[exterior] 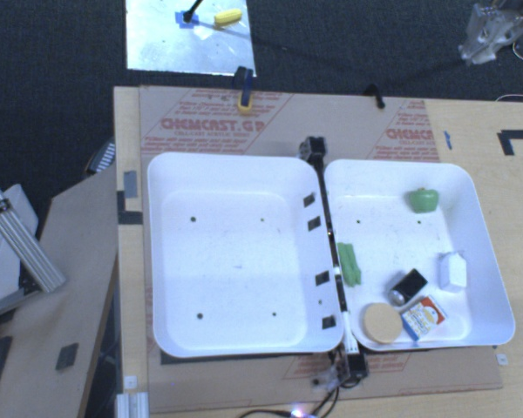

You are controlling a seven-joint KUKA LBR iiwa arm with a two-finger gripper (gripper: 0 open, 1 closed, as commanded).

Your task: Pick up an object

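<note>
The right bin (392, 185) holds several objects. A green rounded piece (423, 200) lies near its far right corner, and a flat green piece (349, 264) lies along the divider. A white block (453, 271), a small black box (409, 286), a tan round disc (383, 324) and a blue, white and red packet (421, 317) cluster at the near right. The gripper (490, 33) hangs at the top right corner over the dark floor, far from both bins and touching nothing.
The left bin (235, 251) sits beside the right one on a cardboard sheet (209, 120). A shiny plate (157, 33) with a yellow item (227, 16) lies on the floor behind. A blue and yellow clamp (243, 90) grips the bench's far edge. An aluminium rail (17, 242) slants at the left.
</note>
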